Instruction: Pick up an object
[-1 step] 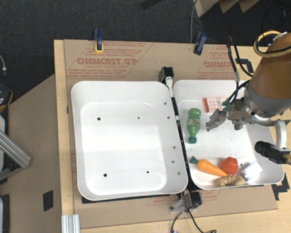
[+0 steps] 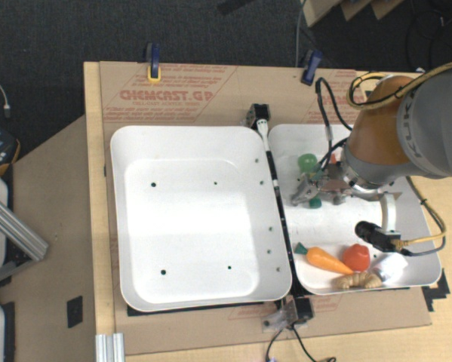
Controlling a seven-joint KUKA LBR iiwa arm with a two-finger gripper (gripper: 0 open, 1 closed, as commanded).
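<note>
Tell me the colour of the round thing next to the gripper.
Green. The ball sits in the right bin, seen in the camera view.

I see smooth, glossy white plastic bins (image 2: 195, 217) on a matt brown cardboard sheet (image 2: 210, 89); the carrot (image 2: 325, 260) and tomato (image 2: 355, 257) look like shiny plastic.

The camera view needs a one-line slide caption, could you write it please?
KUKA arm's tool low in the right bin beside a green object; carrot and tomato lie nearer the front.
</note>
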